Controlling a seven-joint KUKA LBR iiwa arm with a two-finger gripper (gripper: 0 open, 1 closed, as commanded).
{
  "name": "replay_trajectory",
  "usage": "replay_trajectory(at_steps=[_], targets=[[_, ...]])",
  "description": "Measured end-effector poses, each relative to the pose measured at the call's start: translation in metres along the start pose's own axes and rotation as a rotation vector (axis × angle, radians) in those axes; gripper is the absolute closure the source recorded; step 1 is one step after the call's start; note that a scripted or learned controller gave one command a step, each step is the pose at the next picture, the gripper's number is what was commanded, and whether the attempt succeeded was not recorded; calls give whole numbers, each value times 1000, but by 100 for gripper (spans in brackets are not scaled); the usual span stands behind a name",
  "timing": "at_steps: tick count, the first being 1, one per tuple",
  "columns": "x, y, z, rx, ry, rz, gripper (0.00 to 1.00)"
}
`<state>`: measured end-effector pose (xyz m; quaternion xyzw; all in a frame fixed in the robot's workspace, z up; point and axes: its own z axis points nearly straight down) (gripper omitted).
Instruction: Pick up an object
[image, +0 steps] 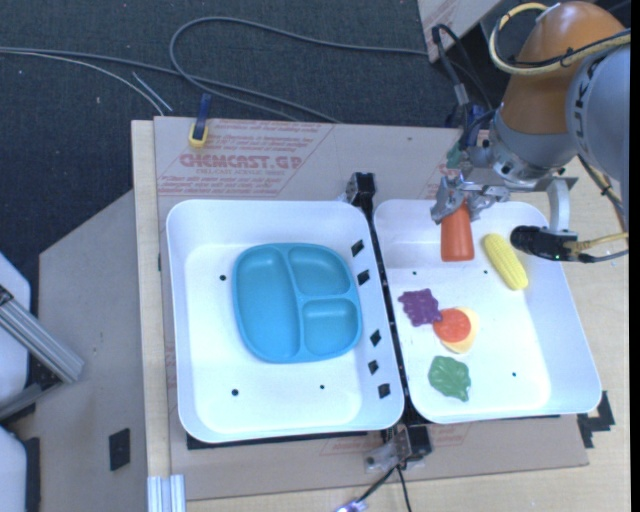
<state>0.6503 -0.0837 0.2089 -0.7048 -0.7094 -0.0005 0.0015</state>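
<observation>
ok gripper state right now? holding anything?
Gripper: at the far end of the right bin, directly above the orange carrot. Open or shut cannot be told, nor whether it grips the carrot.

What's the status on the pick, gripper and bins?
Gripper over right bin's far end, at top of orange carrot; grasp unclear. Yellow corn alongside, purple, orange-yellow and green pieces nearer. Blue tray in left bin.
</observation>
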Motion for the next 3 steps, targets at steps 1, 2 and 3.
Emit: replay_trajectory(at_steps=[1, 2, 3], targets=[[50, -4, 5, 2, -1, 2, 100], [103, 5, -8, -4, 0, 0, 100], [154, 7, -21, -4, 0, 0, 100]])
